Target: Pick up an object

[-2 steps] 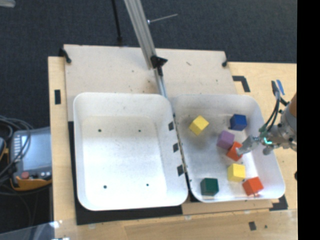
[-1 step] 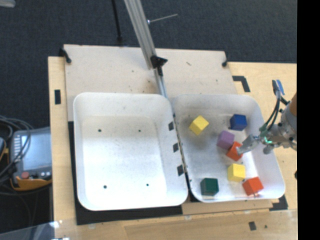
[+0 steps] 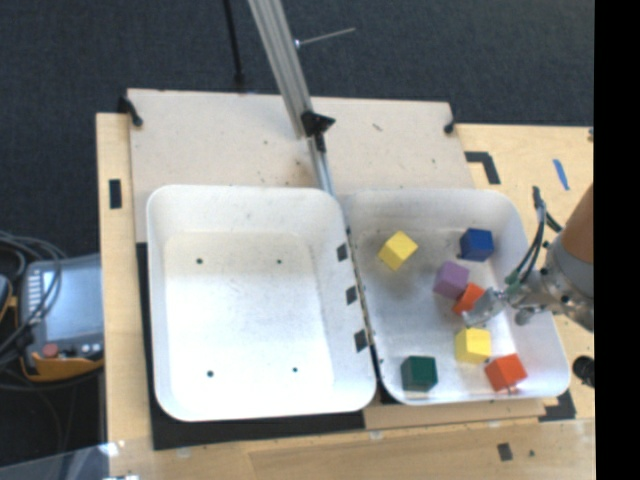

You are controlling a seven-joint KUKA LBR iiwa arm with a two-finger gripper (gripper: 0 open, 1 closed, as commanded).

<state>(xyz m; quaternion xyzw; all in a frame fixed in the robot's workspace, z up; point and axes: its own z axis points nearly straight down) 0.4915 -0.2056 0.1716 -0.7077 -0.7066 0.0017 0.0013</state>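
Observation:
The right bin (image 3: 500, 208) holds several small cubes. A yellow cube (image 3: 397, 250) lies toward its left, a blue cube (image 3: 477, 244) at the back, and a purple cube (image 3: 451, 279) in the middle. An orange cube (image 3: 467, 298) sits just in front of the purple one. A second yellow cube (image 3: 473, 344), a red-orange cube (image 3: 505, 371) and a green cube (image 3: 419, 373) lie near the front wall. My gripper (image 3: 488, 308) reaches in from the right, its tip low in the bin and right against the orange cube, just above the second yellow cube.
The left bin (image 3: 160, 268) stands beside the right one, their walls meeting at the middle. A slanted aluminium rail (image 3: 285, 58) rises behind the bins. Dark cables (image 3: 535, 243) hang off the wrist over the right bin's far right wall.

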